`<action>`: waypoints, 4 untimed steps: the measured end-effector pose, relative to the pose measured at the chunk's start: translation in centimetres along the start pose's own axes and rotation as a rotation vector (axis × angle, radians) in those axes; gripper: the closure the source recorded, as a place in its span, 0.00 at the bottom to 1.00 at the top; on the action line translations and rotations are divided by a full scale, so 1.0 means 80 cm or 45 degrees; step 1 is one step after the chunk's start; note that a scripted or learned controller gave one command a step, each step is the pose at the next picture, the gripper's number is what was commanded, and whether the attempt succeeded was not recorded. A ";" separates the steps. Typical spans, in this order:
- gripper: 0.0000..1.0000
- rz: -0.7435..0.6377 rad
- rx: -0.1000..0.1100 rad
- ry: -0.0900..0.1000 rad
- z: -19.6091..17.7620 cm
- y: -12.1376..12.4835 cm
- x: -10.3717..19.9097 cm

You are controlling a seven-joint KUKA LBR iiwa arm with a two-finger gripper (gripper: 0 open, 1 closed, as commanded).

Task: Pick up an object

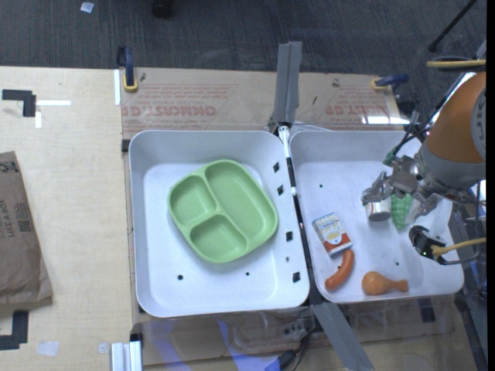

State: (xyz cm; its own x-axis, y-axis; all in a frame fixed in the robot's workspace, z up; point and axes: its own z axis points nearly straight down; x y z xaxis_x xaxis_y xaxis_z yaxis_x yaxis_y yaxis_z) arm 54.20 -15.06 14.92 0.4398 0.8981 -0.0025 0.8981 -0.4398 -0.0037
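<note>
end effector (pixel 384 201): over the right bin (pixel 340 149), can't tell if it's grasping
target: green thing (pixel 400 211) right beside it
tip: drop straight down, center, clamp slowly

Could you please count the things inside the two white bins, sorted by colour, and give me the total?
Green: 2, the divided plate in the left bin and a small green thing by the gripper in the right bin
Orange: 2, the sausage and the drumstick-shaped toy
White and orange: 1, the small carton
Total: 5
</note>
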 end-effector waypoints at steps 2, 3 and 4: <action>0.00 -0.226 -0.003 0.001 0.046 0.064 -0.010; 0.00 -0.468 -0.003 0.003 0.073 0.094 -0.030; 0.00 -0.691 -0.005 0.002 0.071 0.022 0.030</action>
State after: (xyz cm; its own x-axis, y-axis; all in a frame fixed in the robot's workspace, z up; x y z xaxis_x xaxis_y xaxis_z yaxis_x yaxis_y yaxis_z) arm 56.80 -13.66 9.21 -0.0874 0.9962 0.0000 0.9962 0.0874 -0.0005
